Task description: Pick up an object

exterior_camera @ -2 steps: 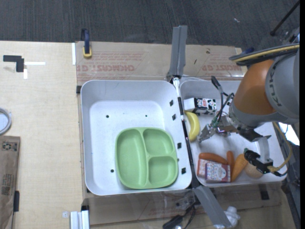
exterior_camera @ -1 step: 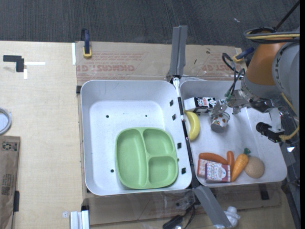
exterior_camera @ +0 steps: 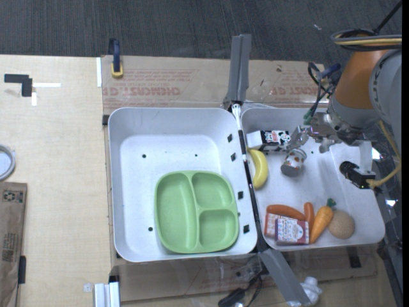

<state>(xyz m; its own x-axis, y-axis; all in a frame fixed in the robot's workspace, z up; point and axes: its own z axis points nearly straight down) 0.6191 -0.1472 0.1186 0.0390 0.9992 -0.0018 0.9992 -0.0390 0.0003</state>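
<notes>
Looking down at a slant on a bench bearing two shallow white bins side by side.

Left bin (exterior_camera: 128, 171): holds one green divided plate (exterior_camera: 196, 211) with three compartments, lying flat toward 5 o'clock of the bin floor.

Right bin (exterior_camera: 358, 235): holds the loose objects.
- Small milk carton (exterior_camera: 273, 137) with black-and-white markings, on its side at 11 o'clock of the bin.
- Banana (exterior_camera: 259, 167), at 9 o'clock, lying along the wall shared with the left bin.
- Small grey-and-red can-like object (exterior_camera: 293, 164), near the bin's centre, at 3 o'clock of the banana and apart from it.
- Red packet (exterior_camera: 286, 229), at 6 o'clock, with an orange-red sausage-like piece (exterior_camera: 285, 211) touching its upper edge.
- Carrot (exterior_camera: 321, 220) with green top, tilted, just beside the packet at its 3 o'clock.
- Tan round object (exterior_camera: 341, 224), touching or just beside the carrot, at 5 o'clock of the bin.

Arm: grey with orange band (exterior_camera: 358, 82), entering from 3 o'clock. Gripper (exterior_camera: 298, 147) sits directly over the grey-and-red can-like object, just at its 12 o'clock; how far the jaws are parted cannot be told, and nothing is visibly held between them.

Bench outside the bins: blue-and-yellow clamp (exterior_camera: 115, 57) at 11 o'clock, brown paper bag (exterior_camera: 11, 235) at 8 o'clock.
</notes>
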